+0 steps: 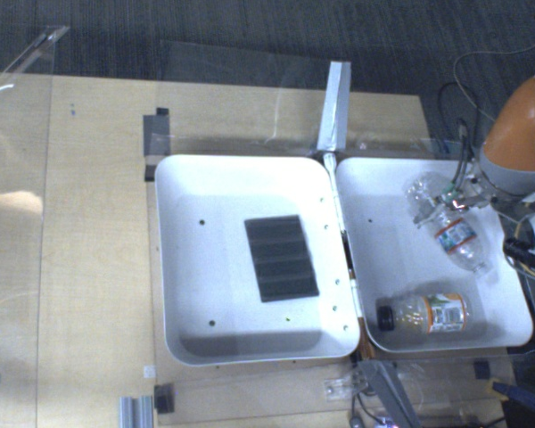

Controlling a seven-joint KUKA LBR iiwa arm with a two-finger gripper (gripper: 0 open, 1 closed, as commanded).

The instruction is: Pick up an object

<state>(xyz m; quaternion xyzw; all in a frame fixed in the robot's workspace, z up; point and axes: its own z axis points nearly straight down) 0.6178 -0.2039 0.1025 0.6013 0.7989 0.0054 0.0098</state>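
Pale wooden bench (80, 239) carries two white bins. Left bin (183, 239) holds a dark ribbed pad (281, 258). Right bin (374, 239) holds a clear crumpled bottle (450, 226) beside my arm (517, 145) and an amber bottle (423, 314) lying near the front wall.

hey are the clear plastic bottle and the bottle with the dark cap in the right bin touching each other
Apart. The camera view shows bare white bin floor between the clear plastic bottle and the bottle with the dark cap, which lies near the front wall of the right bin.

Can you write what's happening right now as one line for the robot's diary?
arm: over right bin | gripper: at clear bottle | amber bottle: lying in right bin | black pad: left bin
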